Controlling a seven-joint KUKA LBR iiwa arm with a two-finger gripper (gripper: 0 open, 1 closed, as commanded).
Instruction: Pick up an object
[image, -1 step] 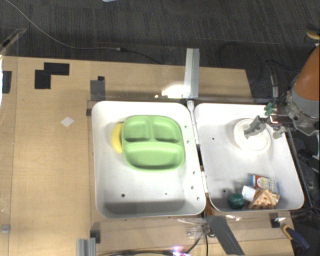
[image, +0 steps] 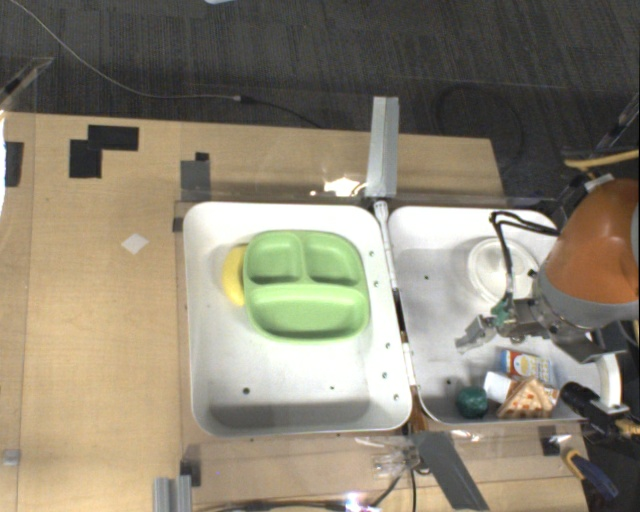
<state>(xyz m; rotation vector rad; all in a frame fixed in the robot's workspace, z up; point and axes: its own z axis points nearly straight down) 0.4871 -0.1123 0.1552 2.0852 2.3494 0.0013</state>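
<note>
— Over the right bin (image: 430, 300), where is your gripper (image: 478, 333)?

— Low above its white floor, near the middle. Whether it is released or clenched, I cannot tell; nothing shows between its tips.

— And the things to pick?

— A dark green ball (image: 472, 403), a small carton (image: 527, 364) and an orange packet (image: 527, 400) huddle by the near wall. The green divided plate (image: 303, 284) lies in the left bin (image: 290, 400), covering most of something yellow (image: 233, 276).

A divided tray (image: 303, 284) is sitting in the left bin (image: 215, 380), while small items (image: 515, 385) are crowding the right bin's (image: 430, 300) near corner.
</note>
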